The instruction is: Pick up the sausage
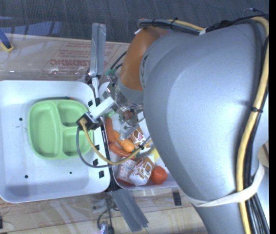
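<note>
Sausage (110,131) is lying in the right bin (128,183), just right of the divider rim, long axis running along it; gripper (124,118) is being held directly beside it; grip state cannot be told.

- Cardboard sheet (55,57) on bench beyond the left bin: red print, upside down in the camera view; large word partly legible, looks like "CHEMCAST", not certain.
- Smaller red lines above it: too blurred to read.
- Food packets (139,168) in right bin: print unreadable.
</note>
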Available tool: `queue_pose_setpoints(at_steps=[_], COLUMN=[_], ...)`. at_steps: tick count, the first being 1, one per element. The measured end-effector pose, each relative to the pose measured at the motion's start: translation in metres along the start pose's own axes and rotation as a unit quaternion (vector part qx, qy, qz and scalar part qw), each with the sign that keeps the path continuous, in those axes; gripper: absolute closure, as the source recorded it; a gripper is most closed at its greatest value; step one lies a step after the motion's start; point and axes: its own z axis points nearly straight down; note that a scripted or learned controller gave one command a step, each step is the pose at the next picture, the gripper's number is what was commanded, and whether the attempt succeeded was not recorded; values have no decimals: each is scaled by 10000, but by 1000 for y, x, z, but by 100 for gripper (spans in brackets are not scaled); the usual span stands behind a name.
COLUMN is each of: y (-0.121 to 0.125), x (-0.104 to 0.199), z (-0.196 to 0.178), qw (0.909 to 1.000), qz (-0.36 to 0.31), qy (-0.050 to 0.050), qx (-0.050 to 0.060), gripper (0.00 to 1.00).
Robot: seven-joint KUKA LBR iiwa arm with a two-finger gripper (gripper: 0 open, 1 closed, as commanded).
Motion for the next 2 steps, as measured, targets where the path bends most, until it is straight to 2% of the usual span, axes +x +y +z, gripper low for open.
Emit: queue_pose_setpoints(at_steps=[1, 2], y=[75, -46], x=[-16, 49], z=[-1, -1], qw=[10000, 10000], qz=[49, 71], qy=[12, 19], qx=[-9, -19], gripper=[0, 0])
